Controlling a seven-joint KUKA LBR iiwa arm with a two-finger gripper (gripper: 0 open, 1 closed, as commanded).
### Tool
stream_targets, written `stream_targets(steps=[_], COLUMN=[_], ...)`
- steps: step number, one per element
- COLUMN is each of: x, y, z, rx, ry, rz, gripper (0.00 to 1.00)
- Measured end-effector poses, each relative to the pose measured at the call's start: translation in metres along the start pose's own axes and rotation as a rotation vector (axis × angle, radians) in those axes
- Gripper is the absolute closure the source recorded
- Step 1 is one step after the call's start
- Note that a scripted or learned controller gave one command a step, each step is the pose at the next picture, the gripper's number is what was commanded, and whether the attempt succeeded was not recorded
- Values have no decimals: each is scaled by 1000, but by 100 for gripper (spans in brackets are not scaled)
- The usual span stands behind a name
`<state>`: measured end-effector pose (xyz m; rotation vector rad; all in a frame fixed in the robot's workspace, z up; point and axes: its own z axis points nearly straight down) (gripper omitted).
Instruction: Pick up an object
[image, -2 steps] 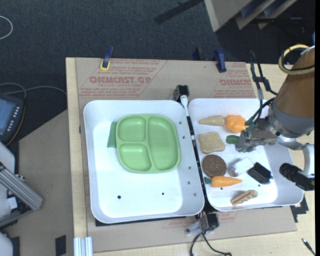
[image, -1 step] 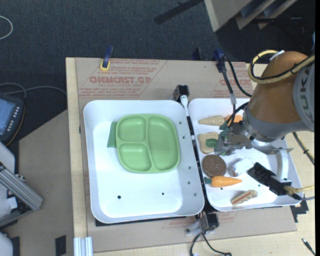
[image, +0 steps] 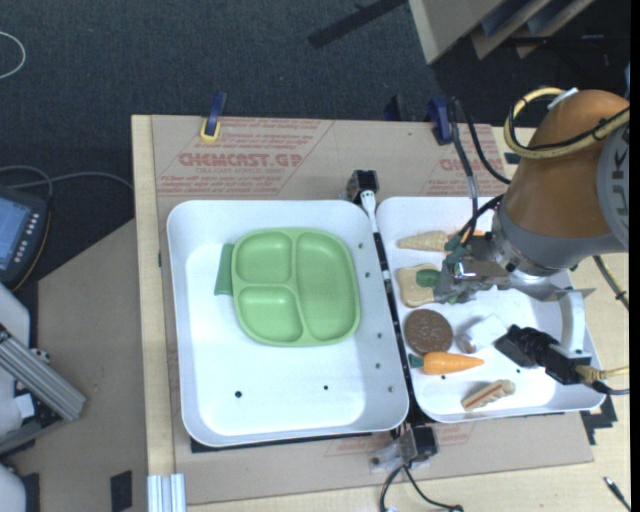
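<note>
While a green plate (image: 295, 285) sits in the left bin (image: 195, 330), the tool (image: 455, 279) hangs over the right bin (image: 532, 396).
Its grip cannot be told; a carrot (image: 452, 363) lies near.

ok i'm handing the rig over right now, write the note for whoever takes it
Pincer: low in the right bin, at the beige slice; open or shut cannot be told.
Cone, brown disc, carrot and tan stick lie in that bin; green plate in the left bin.
Done: nothing lifted. Left: grasp one object and raise it.
</note>
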<state>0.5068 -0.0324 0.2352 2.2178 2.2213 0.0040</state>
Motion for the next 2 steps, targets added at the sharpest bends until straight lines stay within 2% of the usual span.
stream_targets(steps=[1, 2], x=[7, -2], y=[-7, -12], z=[5, 4], rx=[7, 6], ry=[1, 1], rz=[0, 3], gripper=[100, 100])
